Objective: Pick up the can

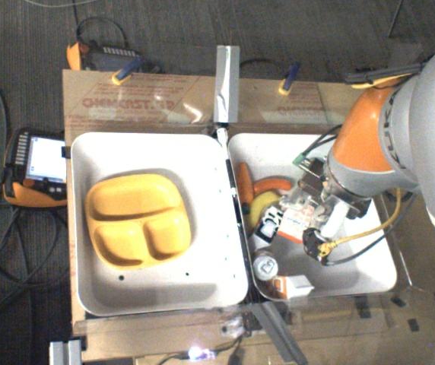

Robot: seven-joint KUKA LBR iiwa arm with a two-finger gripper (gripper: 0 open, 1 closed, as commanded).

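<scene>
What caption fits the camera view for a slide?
KUKA arm over the right bin, can upright near its front-left corner; yellow tray in the left bin.

Two white bins side by side: left bin, right bin. One yellow divided tray in the left. In the right: one can, one orange carrot, one yellow fruit, one small orange-and-white box. Others beneath the arm impossible to count.

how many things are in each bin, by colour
Left bin:
yellow tray: 1
Right bin:
silver can: 1
orange items, a carrot-like stick and another piece: 2
yellow fruit: 1
orange-and-white small box: 1
Total: 6, not counting clutter under the gripper.
</scene>
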